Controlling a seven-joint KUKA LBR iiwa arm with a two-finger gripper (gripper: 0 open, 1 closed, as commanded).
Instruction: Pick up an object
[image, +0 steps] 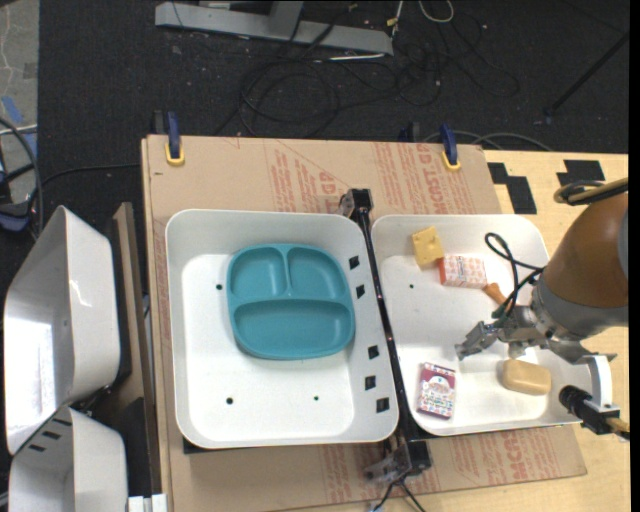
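Down in the right-hand white bin there's a scatter of small things: a small flat card packet with a pink and white printed face lying near the front edge, a pale tan rounded block like a bar of soap just to its right, and further back a yellow wedge that looks like a toy piece of cheese, a little red and white patterned packet beside it, and a short orange stick close to that packet's right. The two-finger gripper hangs over the middle of this bin, pointing left, its metal fingers spread apart with nothing between them; it sits between the card packet and the red and white packet, near the tan block but not on it. The grey arm with its orange band comes in from the right, a black cable looping over the bin. Over on the left, the other white bin holds a teal plastic divided plate, lying flat. Both bins rest on a brown cardboard-covered bench.
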